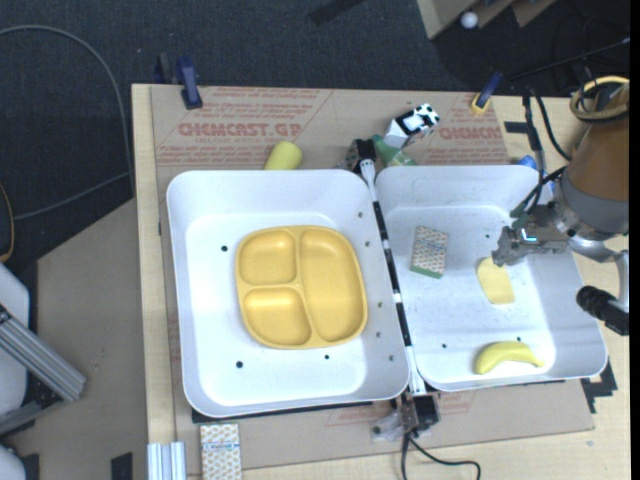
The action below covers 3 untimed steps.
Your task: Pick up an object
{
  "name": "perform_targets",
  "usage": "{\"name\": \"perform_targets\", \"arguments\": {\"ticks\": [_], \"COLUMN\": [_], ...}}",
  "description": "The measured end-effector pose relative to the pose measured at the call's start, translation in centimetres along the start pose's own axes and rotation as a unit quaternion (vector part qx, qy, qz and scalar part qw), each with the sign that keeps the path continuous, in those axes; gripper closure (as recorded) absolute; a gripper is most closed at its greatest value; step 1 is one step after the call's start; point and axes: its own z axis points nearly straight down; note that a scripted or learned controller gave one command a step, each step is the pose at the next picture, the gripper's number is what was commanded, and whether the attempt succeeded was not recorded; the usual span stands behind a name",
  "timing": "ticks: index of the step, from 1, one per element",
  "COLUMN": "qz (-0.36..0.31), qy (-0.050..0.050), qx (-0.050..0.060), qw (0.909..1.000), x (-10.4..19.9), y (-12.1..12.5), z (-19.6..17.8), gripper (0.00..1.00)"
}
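In the right bin (455,193) lie three things: a pale yellow block (496,282) near the middle right, a yellow banana (508,357) near the front edge, and a small green-and-white patterned packet (430,252) toward the left. My gripper (516,241) hangs over the right bin, just above and behind the pale yellow block, with the arm coming in from the right. Nothing shows between its fingers.
The left bin (200,218) holds a yellow divided plate (298,286). Behind the bins on the bench lie a yellow object (284,155) and a black-and-white toy (413,123). A black part (600,304) juts over the right bin's right rim.
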Motion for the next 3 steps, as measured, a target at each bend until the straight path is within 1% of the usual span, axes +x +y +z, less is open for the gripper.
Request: {"name": "perform_targets", "arguments": {"ticks": [1,2,3], "qz": [0.000,0.001,0.001], "qy": [0.000,0.001,0.000], "qx": [0.000,0.002,0.001], "qw": [1.0000,1.0000,1.0000], "x": [0.0,-1.3,-1.3], "y": [0.0,0.2,0.3], "z": [0.0,8.0,7.0], "gripper": [0.00,0.00,1.00]}}
